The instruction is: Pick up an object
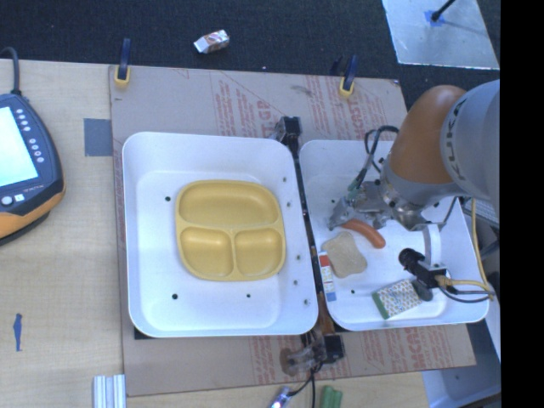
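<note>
The arm (442, 143) covers the right bin's (327, 164) far right part, and its own far side runs out of the picture at the right. The gripper (361, 211) sits low under the wrist — its fingers are too dark and crowded to make out. The pendant (21, 172) is cut by the left edge. A small wrapper (212, 42) on the dark floor is too small to read — likewise the packet (399, 298).
</note>
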You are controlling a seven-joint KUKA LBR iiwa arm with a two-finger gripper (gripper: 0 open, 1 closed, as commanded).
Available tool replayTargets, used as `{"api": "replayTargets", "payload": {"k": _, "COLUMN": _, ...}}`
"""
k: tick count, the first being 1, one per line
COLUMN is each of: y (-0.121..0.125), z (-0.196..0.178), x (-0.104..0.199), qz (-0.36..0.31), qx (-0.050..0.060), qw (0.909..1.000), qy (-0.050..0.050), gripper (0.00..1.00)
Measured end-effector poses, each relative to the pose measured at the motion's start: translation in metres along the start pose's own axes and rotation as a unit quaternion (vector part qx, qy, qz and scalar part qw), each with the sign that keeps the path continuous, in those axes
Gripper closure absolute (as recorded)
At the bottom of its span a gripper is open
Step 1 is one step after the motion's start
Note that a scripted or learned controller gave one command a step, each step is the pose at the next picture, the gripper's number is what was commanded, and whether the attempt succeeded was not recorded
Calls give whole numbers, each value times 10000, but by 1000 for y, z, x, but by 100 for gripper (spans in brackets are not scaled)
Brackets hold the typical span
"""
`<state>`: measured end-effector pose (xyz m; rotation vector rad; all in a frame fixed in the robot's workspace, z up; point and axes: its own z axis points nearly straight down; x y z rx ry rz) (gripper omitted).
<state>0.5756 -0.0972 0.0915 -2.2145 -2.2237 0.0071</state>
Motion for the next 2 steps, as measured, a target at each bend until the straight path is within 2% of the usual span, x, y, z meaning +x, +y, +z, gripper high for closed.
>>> {"api": "replayTargets", "payload": {"k": 1, "y": 0, "z": -10, "x": -1, "qz": -16, "qx": 9, "qw": 10000, "qy": -13, "gripper": 100}}
{"api": "replayTargets", "payload": {"k": 2, "y": -34, "z": -100, "x": 58, "qz": -9, "qx": -15, "qw": 10000, "qy": 4, "gripper": 100}}
